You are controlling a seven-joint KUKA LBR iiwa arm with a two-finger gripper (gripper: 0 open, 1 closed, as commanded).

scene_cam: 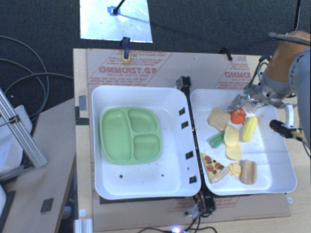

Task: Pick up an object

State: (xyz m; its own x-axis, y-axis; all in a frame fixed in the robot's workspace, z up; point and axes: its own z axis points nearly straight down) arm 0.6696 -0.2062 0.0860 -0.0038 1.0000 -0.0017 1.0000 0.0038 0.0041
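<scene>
the tool (241, 102) hangs low over the far part of the right bin (277, 178), at the end of the grey arm (291, 67) with its orange band; whether it is spread or pressed together cannot be told from this slant. just beneath its tip sits a small red-orange tomato-like piece (237, 116), touching or nearly touching it, though nothing shows clearly between the prongs. beside that piece lie a tan bread slice (219, 119) and a yellow corn cob (249, 128). nearer the front are a green piece (216, 140), two pale yellow pieces (232, 136), a pizza slice (214, 167) and a hot dog (248, 171). the left bin (146, 186) holds a green divided tray (130, 134). both bins rest on the table (160, 67).
</scene>
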